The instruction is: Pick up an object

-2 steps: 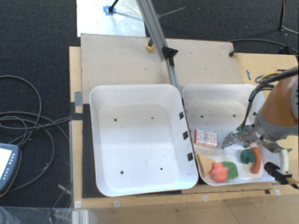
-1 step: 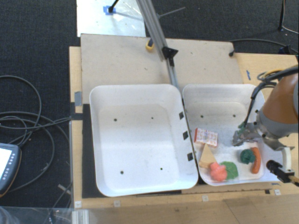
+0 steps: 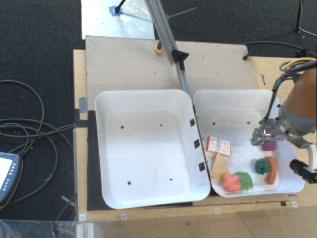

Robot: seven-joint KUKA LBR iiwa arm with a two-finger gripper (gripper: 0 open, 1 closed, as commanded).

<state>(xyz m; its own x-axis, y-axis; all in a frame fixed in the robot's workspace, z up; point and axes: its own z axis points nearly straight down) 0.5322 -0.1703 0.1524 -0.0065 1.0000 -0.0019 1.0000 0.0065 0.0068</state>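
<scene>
The right bin holds several small items: a red-and-white box, a tan wedge, a pink-red lump, a green leafy piece, a dark green piece, an orange carrot-like stick and a purple block. My gripper hangs low at the bin's right side, right over the purple block's left edge. The wrist hides the fingertips from above.
The left bin lies beside the right one, parted by a wall with black clips. A grey pole slants in from the top. Cables and a handheld screen sit off the bench's left.
</scene>
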